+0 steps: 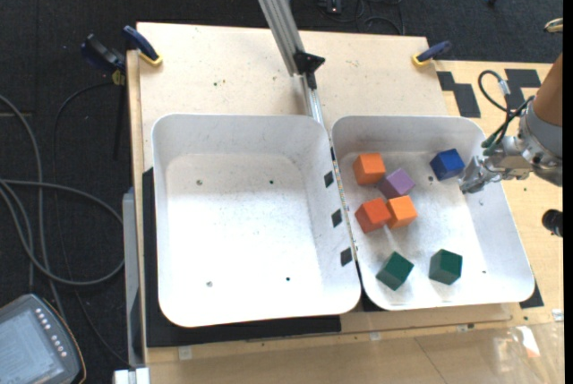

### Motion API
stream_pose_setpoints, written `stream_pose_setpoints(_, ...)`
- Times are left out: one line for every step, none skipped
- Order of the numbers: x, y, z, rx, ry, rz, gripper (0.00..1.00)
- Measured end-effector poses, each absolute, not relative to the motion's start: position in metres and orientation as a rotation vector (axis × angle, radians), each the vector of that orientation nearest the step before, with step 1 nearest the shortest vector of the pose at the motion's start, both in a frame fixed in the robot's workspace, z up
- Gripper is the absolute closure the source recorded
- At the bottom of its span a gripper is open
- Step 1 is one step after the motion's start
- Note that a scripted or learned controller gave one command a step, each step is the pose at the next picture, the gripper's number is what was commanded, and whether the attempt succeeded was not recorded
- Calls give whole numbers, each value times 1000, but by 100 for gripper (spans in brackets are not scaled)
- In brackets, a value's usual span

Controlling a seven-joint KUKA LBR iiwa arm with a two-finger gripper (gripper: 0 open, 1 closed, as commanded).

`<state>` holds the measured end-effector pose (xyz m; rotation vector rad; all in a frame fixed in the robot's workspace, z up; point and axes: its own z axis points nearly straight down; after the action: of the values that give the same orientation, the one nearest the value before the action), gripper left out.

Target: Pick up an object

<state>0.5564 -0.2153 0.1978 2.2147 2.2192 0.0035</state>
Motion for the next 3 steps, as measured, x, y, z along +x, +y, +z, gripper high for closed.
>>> stream_pose_setpoints(567,-210,253,2211,2220,5,100)
stream_pose_setpoints(573,-150,244,2212,2232,2,100)
stream_pose_setpoints(574,-94,253,2212,2231,4,100)
